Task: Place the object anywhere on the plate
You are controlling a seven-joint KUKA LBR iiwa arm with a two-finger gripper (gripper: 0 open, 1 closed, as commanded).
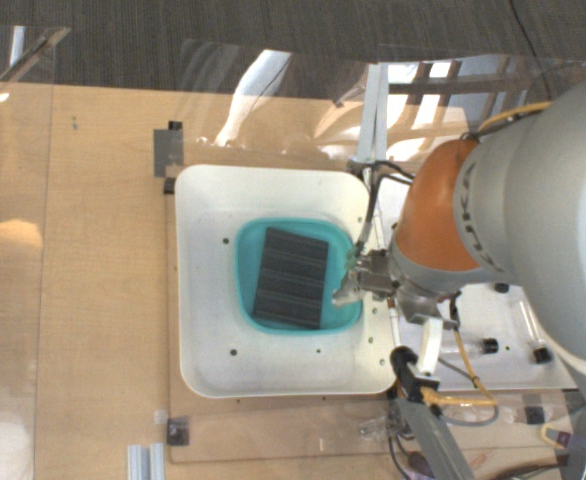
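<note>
A teal plate [247, 271] lies in the middle of the left white bin [203, 348]. A dark ribbed rectangular object [291, 277] rests flat on the plate, covering most of its centre. My gripper [351, 286] is at the plate's right rim, just right of the dark object. The wrist and orange band hang above it and hide its tips.
The large grey arm [533, 208] covers most of the right bin [493, 363]. Cables and small fittings lie along the bench's lower right. A clear panel stands behind the bins. Bare wooden bench spreads to the left.
</note>
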